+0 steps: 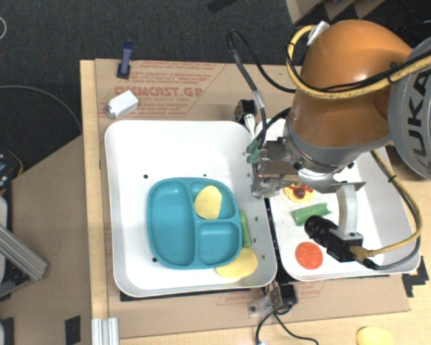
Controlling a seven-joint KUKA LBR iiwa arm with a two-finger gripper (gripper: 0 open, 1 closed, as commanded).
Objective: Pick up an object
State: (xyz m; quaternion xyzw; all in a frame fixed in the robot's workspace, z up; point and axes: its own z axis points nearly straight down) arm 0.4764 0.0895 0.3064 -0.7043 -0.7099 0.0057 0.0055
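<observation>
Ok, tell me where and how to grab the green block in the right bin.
Grip the green block across its narrow width, near the middle, coming straight down from above. It lies flat in the right bin, long and slightly slanted, so its long sides probably offer the best parallel faces.
</observation>
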